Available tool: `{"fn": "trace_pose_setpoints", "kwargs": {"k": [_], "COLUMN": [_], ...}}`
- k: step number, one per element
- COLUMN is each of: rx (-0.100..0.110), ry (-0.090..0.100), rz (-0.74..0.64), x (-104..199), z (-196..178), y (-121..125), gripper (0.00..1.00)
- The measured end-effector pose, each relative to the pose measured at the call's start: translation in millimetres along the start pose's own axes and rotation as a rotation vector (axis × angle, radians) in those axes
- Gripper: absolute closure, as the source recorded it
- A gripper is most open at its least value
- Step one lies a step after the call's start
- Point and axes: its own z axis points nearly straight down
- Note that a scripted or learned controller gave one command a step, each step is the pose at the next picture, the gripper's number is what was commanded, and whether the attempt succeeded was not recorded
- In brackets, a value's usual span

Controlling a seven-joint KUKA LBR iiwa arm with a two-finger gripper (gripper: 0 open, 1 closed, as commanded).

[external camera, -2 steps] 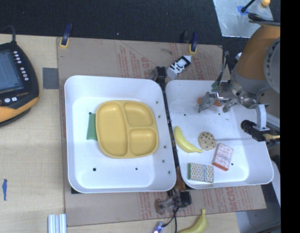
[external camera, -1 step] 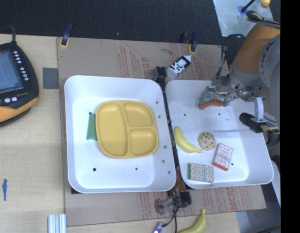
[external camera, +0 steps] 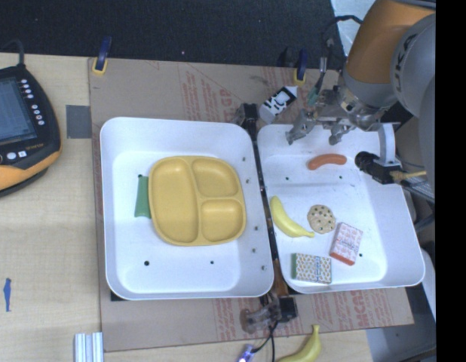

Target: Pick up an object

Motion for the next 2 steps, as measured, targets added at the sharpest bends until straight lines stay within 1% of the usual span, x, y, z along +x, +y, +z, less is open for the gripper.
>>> {"fn": "trace_pose_setpoints", "kwargs": {"k": [1, 2], "rx": [0.004, 0.003], "ry": [-0.002, -0.002], "rz": [0.001, 0.000], "x": [6.6, 33.7], "z": [-5.8, 1.5], "y": [-92.0, -113.0], "gripper": [0.00, 0.00]}}
